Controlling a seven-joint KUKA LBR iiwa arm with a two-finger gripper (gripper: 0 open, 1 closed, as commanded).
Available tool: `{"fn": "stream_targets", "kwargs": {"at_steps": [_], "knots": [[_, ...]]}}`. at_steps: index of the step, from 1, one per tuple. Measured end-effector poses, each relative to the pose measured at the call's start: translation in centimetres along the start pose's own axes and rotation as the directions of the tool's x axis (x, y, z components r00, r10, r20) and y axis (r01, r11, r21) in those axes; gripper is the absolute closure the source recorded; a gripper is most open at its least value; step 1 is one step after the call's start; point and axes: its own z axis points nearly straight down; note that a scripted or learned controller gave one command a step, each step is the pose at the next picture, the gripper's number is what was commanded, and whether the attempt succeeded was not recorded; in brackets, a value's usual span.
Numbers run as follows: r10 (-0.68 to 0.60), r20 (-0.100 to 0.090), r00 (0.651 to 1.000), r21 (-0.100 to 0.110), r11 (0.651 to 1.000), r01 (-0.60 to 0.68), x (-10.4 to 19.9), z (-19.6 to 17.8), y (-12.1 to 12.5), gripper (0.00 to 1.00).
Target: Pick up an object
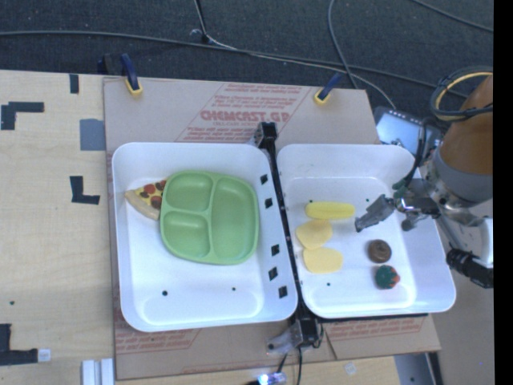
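The right bin point(353, 160) holds a long yellow piece point(329, 210), two pale yellow slices point(314, 234) point(323, 260), a brown round piece point(379, 252) and a green and red ball point(387, 277). My gripper point(393, 217) hangs over the right half of this bin, just above the brown piece and to the right of the long yellow piece. Its fingers point(373, 213) are spread open and nothing sits between them.
The left bin point(192, 307) carries a green divided plate point(210, 217) with a pizza slice point(146, 199) tucked at its left edge. A black divider point(276, 223) runs between the bins. Cables trail across the dark floor behind the bench.
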Motion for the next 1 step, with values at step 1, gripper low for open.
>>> {"fn": "stream_targets", "kwargs": {"at_steps": [1], "knots": [[0.000,-0.001,1.000,0.002,1.000,0.000,0.20,6.33,0.44,0.00]]}}
